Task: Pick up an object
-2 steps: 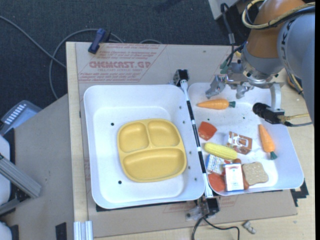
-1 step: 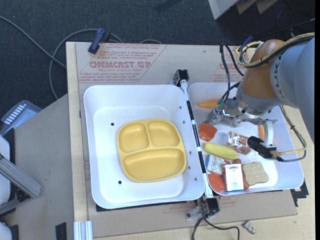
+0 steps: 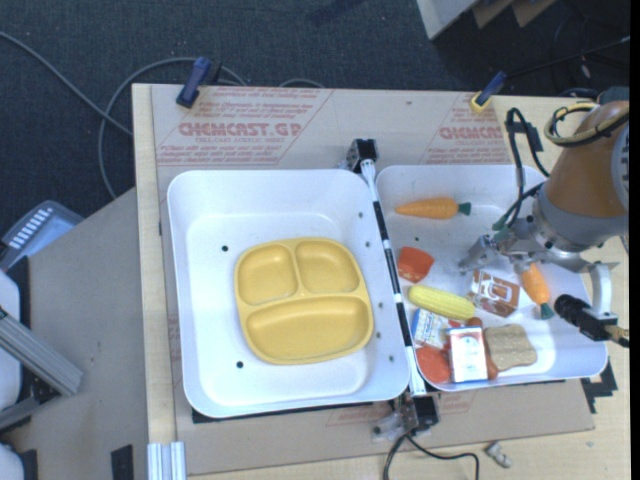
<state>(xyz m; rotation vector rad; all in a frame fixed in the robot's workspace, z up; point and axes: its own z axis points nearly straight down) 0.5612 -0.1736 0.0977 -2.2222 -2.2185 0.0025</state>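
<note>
Camera view: fixed above, looking down at a slant on both bins.
Left bin (image 3: 190, 268): holds one yellow divided plate (image 3: 303, 299) lying flat near its middle, three compartments, nothing in them.
Right bin (image 3: 590, 363): holds the toy food, crowded toward the near half.
Items, far to near: carrot (image 3: 432, 208); red piece (image 3: 414, 263); corn cob (image 3: 441, 302); brown packet (image 3: 495, 293); small orange piece (image 3: 537, 284); red-and-white carton (image 3: 466, 354); bread slice (image 3: 511, 346).
Claw (image 3: 497, 250): low in the right bin, just above the brown packet; finger spread cannot be told; nothing seen held.
Arm: enters from the right, likely lowered for a grasp.
Task's thing: probably the brown packet, lying in the right bin.
Surface: pale board with red print, blue clamps (image 3: 196, 80) at the far edge.
Room: dark carpet, cables.
</note>
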